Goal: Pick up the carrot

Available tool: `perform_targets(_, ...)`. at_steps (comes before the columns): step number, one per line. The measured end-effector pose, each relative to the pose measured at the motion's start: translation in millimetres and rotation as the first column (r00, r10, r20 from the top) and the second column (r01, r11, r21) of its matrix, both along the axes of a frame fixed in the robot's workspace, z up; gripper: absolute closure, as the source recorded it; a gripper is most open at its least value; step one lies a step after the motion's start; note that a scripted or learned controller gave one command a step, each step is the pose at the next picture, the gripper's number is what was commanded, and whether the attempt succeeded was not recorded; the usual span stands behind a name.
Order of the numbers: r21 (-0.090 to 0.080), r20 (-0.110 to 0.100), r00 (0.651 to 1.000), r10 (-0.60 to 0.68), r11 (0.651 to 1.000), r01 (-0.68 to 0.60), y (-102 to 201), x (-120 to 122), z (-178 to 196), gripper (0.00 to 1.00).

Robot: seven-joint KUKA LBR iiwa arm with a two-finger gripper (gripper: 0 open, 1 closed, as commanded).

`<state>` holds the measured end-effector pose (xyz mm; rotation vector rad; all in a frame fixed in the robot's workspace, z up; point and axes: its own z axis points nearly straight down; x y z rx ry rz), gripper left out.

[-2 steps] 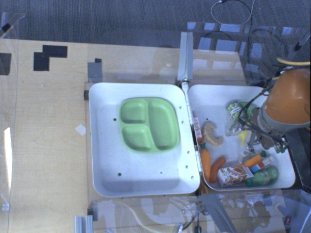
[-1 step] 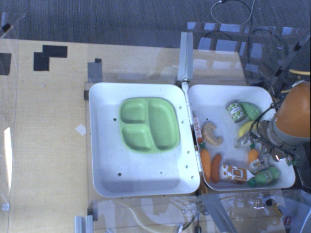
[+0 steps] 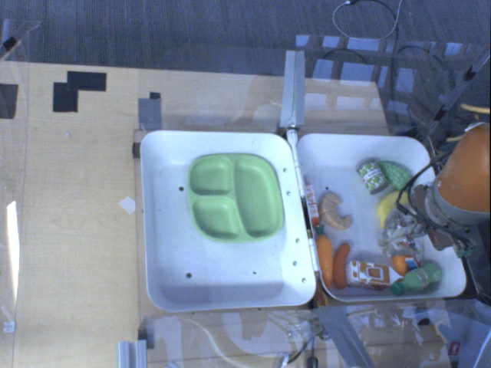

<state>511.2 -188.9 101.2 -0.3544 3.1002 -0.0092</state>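
Orange tapered carrot (image 3: 325, 257) lying against right white bin's (image 3: 420, 147) left wall, long axis running near-to-far. Grey two-finger gripper (image 3: 400, 234) well apart toward bin's right side; grip state impossible to tell.

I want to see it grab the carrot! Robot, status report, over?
Tool low in right bin, grip unclear. Carrot lying untouched by left wall. Sausage right beside carrot.

- The left bin (image 3: 165, 282) held a divided tray (image 3: 234, 196) near its middle.
- In the right bin (image 3: 337, 148), the carrot (image 3: 324, 259) lay at the lower left, just beside a sausage (image 3: 341, 264).
- The gripper (image 3: 404, 234) stood at the right side of that bin.
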Motion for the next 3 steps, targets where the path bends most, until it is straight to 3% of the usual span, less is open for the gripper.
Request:
perform_targets(1, 0.0, 0.0, 1.0, 0.0, 1.0, 0.0, 0, 0, 0, 0.0)
perform_targets(2, 0.0, 0.006, 1.0, -0.002, 1.0, 0.002, 0, 3, 10, 1.0)
perform_targets(3, 0.004, -0.017, 0.997, -0.077, 0.997, 0.077, 11, -7, 2, 1.0)
